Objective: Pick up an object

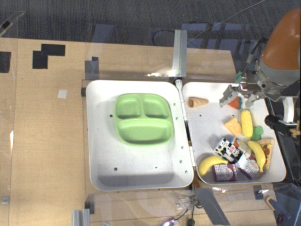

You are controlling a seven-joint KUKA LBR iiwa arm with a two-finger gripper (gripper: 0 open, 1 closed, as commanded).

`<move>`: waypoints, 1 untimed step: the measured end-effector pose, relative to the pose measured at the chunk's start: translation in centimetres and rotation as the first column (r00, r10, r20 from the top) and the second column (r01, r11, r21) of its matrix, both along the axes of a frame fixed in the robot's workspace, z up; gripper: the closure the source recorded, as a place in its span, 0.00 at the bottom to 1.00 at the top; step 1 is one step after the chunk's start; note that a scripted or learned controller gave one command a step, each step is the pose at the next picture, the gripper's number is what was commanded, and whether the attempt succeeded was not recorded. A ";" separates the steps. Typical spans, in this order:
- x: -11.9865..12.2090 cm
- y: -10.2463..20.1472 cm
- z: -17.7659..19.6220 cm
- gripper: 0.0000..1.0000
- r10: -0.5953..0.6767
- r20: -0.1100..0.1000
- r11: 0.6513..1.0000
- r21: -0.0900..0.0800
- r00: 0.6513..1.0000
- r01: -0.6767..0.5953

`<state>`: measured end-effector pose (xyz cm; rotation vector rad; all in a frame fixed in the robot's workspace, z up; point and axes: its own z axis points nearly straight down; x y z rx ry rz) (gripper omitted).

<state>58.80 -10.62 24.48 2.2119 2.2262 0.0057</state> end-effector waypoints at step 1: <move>-1.3 -6.2 -5.1 0.00 -0.017 -0.001 1.000 -0.001 1.000 0.017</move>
